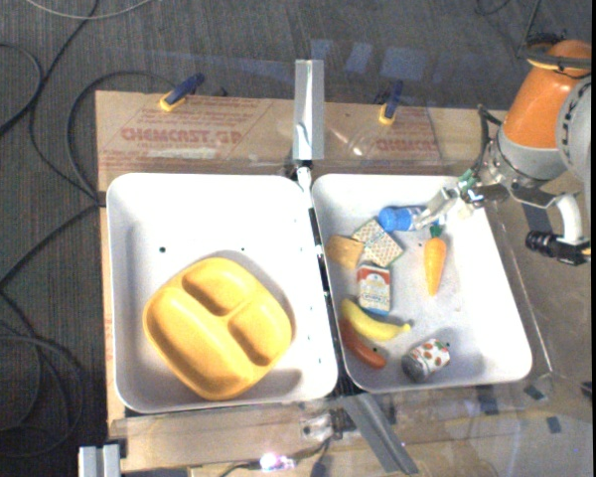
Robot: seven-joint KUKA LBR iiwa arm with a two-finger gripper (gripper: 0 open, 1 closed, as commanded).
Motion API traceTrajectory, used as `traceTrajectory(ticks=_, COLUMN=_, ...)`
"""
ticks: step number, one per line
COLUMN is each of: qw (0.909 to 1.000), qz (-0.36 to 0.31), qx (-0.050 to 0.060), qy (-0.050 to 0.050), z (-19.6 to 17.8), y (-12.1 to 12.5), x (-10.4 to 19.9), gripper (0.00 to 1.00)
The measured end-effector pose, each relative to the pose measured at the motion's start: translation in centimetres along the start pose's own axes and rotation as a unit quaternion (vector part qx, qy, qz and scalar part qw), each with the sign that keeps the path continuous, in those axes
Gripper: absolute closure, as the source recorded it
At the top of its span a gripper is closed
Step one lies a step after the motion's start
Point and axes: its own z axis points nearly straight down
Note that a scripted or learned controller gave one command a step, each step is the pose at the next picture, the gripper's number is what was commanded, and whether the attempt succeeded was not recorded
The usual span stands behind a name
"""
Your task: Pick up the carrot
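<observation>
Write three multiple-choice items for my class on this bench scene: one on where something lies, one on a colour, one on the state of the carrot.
1. In which bin does the orange toy carrot lie?
A. The left white bin
B. The right white bin
C. On the cardboard behind the bins

2. What colour is the divided plastic plate in the left white bin?
A. Yellow
B. Blue
C. Green

3. How is the carrot placed?
A. Lifted clear above the bin
B. Lying on the bin floor just below the gripper
C. Resting on the divided plate

Answers:
1. B, since the carrot lies in the right white bin beside the small toy carton.
2. A, since the three-section plate is plainly yellow.
3. B, since the carrot rests flat on the bin floor, its green top just under the two-finger gripper.
</observation>
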Motion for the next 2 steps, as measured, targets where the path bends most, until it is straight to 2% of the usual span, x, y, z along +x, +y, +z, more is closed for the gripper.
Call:
traceTrajectory(ticks=1, qw=0.9997, qz=-0.024, qx=-0.006, qy=-0.002, z=3.03, y=-2.74, x=0.91, gripper=0.00)
traceTrajectory(ticks=2, qw=0.9993, qz=-0.030, qx=-0.020, qy=-0.012, z=3.59, y=-2.60, x=0.89, gripper=0.00)
